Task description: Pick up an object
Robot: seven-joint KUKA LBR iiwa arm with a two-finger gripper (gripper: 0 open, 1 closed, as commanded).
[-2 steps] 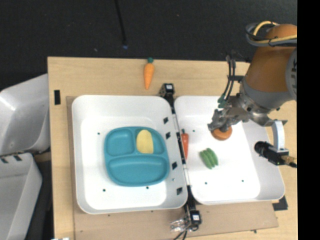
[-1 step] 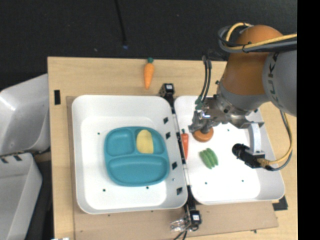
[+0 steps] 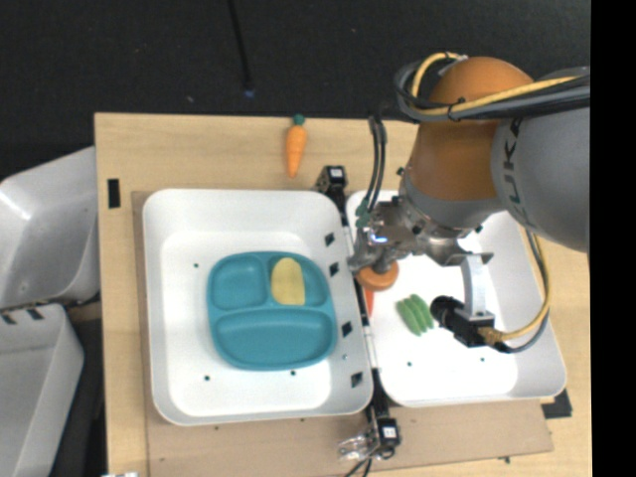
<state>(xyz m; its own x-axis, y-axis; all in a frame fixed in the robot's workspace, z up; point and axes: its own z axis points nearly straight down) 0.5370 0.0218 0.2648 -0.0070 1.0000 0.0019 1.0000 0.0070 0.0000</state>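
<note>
Orange object (image 3: 376,276) under gripper (image 3: 372,256), axis perhaps upright, mostly hidden

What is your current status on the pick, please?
Gripper low at right bin's left edge, over orange object. Grasp unconfirmed. Green object loose nearby.

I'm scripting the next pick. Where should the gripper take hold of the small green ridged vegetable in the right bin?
Probably across the small green ridged vegetable's narrow middle, descending from above. It lies flat on the right white bin's floor, elongated and slanted, so the fingers should straddle its short width.
</note>
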